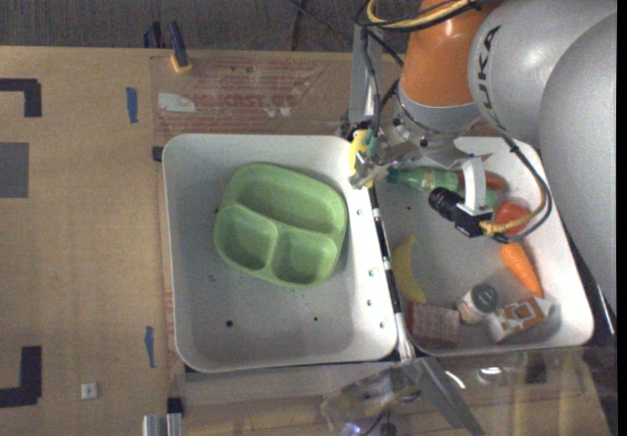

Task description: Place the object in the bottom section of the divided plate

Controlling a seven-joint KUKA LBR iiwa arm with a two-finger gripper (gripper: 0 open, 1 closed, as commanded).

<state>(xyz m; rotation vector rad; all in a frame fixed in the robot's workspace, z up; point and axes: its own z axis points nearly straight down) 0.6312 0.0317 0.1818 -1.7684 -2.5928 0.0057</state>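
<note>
While the plate [282,223] sits bare in the left bin [196,316], the step in hand looks like the pick, not the placing. Nearest the camera, along the right bin's [578,312] front edge, lie a packet [434,322], a small jar [480,301] and a carton [519,314]; just behind them a banana [405,267] and a carrot [522,268]. Farther back, a green bottle [423,176] lies under the wrist. The tool [364,160] hangs at the bins' shared wall, near the far end; I cannot tell how its grip stands, or whether the yellow bit beside it is held. Which object is meant is unclear. A good pick would call for a clean, centred descent well clear of that wall, then travel left and toward the camera to the plate's near compartments.
</note>
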